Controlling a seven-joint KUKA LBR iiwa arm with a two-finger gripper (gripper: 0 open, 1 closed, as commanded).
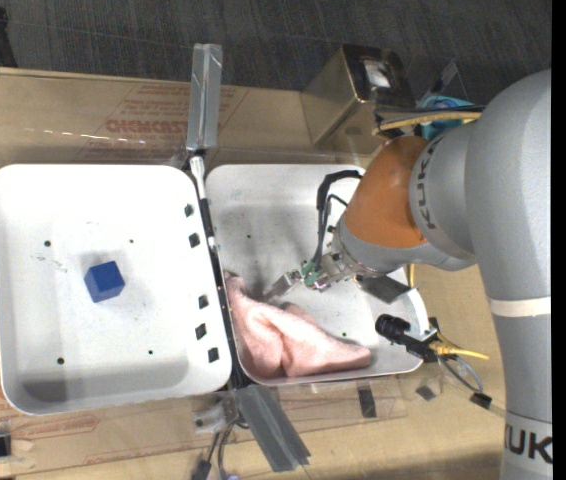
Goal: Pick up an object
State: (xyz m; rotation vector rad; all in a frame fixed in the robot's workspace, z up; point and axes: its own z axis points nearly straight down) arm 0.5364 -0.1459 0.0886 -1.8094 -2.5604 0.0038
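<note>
A pink cloth lies crumpled in the near part of the right bin, against the bin's left wall. My gripper hangs low over the right bin, just beyond the far edge of the cloth, close to it or touching it. A small blue cube sits alone on the floor of the left bin, far from the gripper. The arm's orange band and grey body cover the right side of the right bin.
A divider with black clips separates the two bins. A brown cardboard sheet lies behind the bins, with a tan box at the back right.
</note>
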